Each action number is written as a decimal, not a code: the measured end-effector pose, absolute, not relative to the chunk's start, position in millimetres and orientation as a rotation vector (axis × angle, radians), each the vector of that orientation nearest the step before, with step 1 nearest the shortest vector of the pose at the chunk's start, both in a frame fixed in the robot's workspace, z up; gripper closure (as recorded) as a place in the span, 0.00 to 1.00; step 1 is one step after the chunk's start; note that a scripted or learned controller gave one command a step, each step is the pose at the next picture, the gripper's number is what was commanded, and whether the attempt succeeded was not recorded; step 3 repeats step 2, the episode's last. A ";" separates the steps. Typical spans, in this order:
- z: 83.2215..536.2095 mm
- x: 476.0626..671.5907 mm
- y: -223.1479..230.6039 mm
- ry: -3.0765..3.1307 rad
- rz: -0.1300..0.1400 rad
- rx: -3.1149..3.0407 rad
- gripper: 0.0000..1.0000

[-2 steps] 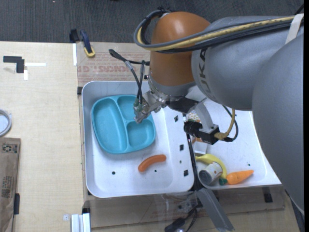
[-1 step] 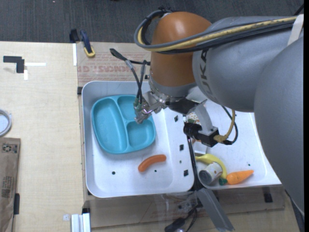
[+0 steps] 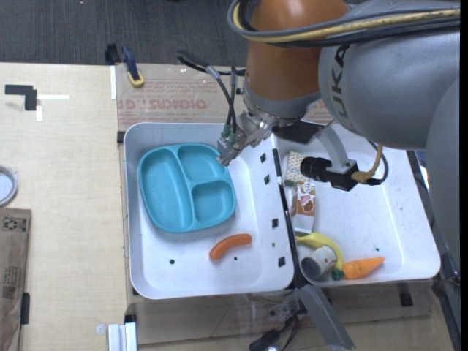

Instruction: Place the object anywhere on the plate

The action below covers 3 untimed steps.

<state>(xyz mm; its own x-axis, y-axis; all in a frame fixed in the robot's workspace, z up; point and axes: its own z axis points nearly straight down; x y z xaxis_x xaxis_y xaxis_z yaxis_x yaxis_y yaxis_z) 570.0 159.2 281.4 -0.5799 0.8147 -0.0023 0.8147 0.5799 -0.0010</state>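
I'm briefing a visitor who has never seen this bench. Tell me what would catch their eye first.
The big grey arm with its orange band dominates the upper right, its claw poised at the upper right rim of the bright blue three-compartment plastic plate in the left white bin. An orange sausage-shaped toy lies just below the plate.

Colours we see around the blue plate

We see a sky-blue plate (image 3: 187,189) inside the white left bin (image 3: 146,269), with an orange sausage-shaped toy (image 3: 229,246) just below the plate. Right of the plate, the white right bin (image 3: 395,232) holds an orange carrot (image 3: 362,268) with a green tip, a yellow banana (image 3: 320,241), a grey cup (image 3: 316,266) and a printed white-and-red packet (image 3: 303,194). Above the plate the arm (image 3: 387,64) is grey with an orange-brown band (image 3: 292,28). The table (image 3: 58,196) left of the plate is pale wood.
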 end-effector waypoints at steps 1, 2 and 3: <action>240.0 539.1 205.9 2.811 -0.006 1.406 1.00; 253.8 483.7 192.9 2.834 -0.005 1.359 1.00; 253.8 483.7 192.9 2.834 -0.005 1.359 1.00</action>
